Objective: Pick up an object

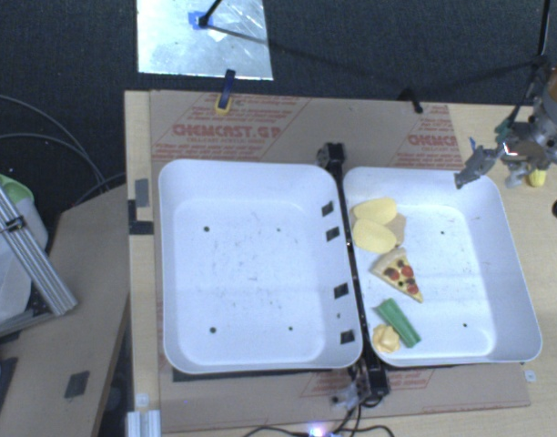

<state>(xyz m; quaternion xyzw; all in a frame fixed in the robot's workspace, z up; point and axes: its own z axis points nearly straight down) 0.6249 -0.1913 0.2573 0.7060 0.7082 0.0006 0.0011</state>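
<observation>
The gripper (479,165) hangs over the far right corner of the right bin (460,221), at the rim. Nothing sits between its fingers; whether it is released or clenched I cannot tell from this angle.

The things to pick lie in that bin, bunched along its left wall by the divider. Two pale yellow pieces (375,224) touch each other at the far end. Just nearer is a pizza slice (399,275). Nearest the front are a green stick (399,323) and a small yellow lump (385,338), touching. The left bin (251,267) holds nothing to grasp.

The step in hand looks like the approach, with no thing chosen yet. To do it well, the arm should travel left across the bin and come down straight. The pizza slice seems the best target, since it has bare floor on its right side for a finger. The yellow pieces crowd the wall, so a finger may strike the divider there. The green stick would want the fingers set across its narrow width.
</observation>
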